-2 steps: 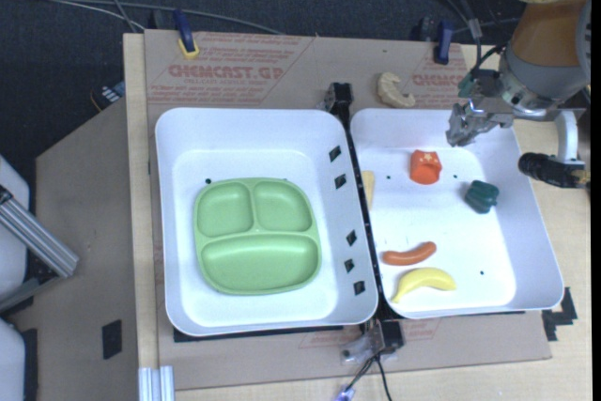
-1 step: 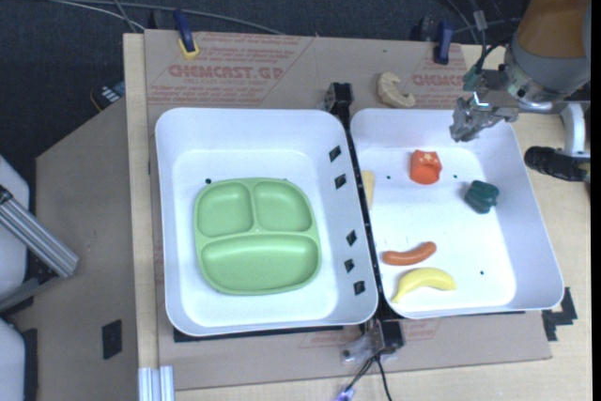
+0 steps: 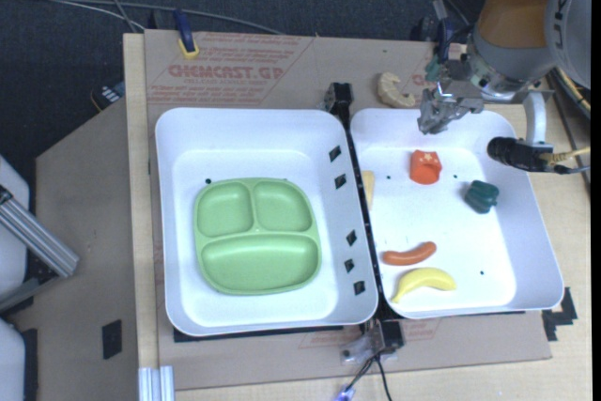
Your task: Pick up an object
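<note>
Gripper (image 3: 438, 119) hangs above red cup (image 3: 425, 166) — right bin (image 3: 526, 249).

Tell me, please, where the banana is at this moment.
In the camera view, the yellow banana lies in the right bin, near its front edge, just below the red sausage.

Green divided plate (image 3: 256, 235), red cup (image 3: 425, 166), yellow banana (image 3: 423, 282), dark green block (image 3: 483, 195)

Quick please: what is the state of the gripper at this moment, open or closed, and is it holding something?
Gripper: above the far edge of the right bin; open or closed cannot be told; nothing seen held.
</note>
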